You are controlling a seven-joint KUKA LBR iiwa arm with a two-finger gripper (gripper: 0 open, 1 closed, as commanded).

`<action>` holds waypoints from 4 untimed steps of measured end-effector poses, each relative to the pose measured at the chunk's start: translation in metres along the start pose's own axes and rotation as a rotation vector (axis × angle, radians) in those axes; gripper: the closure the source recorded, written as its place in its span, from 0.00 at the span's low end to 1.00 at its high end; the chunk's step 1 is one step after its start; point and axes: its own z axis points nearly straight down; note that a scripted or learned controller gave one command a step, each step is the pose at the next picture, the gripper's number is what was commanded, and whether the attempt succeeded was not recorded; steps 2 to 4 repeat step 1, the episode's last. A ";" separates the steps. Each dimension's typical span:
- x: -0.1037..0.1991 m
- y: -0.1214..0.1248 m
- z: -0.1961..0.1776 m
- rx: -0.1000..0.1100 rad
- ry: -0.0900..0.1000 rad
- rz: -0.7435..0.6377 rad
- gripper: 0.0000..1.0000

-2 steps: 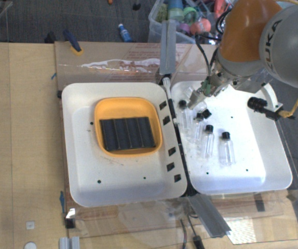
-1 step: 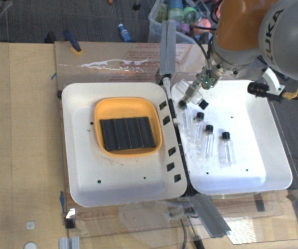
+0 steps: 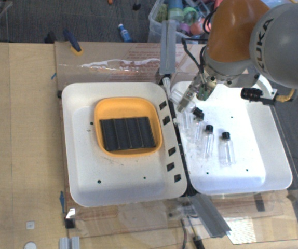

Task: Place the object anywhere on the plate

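An orange plate (image 3: 103, 113) lies in the left bin (image 3: 81, 170), and a dark ridged slab (image 3: 127, 133) rests on it. In the right bin (image 3: 263, 154) lie three clear vials with black caps: one (image 3: 197, 127) nearest the divider, one (image 3: 208, 141) in the middle, one (image 3: 226, 150) to the right. My gripper (image 3: 184, 102) hangs low over the far left corner of the right bin, just above the nearest vial's cap end. Glare on the white floor and the vials' clear glass blur what lies at its tip.
The ridge between the two bins (image 3: 172, 139) runs right beside the gripper. A clear tub of colourful items (image 3: 190, 4) stands behind the bins. The arm's orange band (image 3: 234, 19) and grey body cover the right bin's far side.
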 end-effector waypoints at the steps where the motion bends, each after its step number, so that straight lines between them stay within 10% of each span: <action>1: 0.000 0.000 0.000 -0.001 0.000 0.000 0.00; 4: 0.000 0.000 0.000 -0.001 0.000 0.000 0.00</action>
